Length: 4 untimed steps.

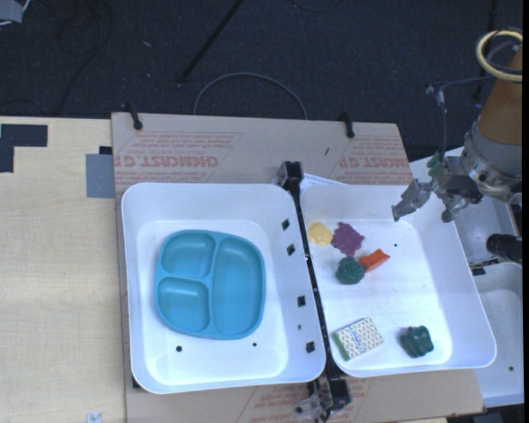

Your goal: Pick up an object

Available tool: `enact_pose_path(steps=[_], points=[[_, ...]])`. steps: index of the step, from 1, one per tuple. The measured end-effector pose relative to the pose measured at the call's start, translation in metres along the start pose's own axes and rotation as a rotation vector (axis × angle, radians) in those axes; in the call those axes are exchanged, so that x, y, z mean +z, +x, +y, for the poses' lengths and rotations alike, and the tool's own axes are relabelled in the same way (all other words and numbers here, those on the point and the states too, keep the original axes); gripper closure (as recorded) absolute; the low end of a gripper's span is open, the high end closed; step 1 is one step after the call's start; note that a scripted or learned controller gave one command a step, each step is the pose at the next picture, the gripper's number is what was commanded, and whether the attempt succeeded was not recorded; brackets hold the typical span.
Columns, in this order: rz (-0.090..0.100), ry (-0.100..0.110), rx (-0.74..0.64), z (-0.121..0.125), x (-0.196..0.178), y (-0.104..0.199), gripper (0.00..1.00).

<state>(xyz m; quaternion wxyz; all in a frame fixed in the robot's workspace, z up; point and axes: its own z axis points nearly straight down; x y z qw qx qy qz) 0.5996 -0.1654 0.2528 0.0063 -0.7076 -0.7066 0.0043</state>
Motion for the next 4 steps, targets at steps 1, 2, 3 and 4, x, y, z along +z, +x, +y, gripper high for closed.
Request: enact_pose_path(steps=[1,2,3,4], points=[[-0.002,-0.012,-0.002,0.002,-0.008,0.000,0.00],[-0.001,-0.007,-0.002,-0.007,0.048,0.006,0.00],[-0.001,-0.007,-0.001,-0.002,0.110,0.002,0.00],[0.000,-0.009,0.000,-0.002,0.163,0.004,0.00]])
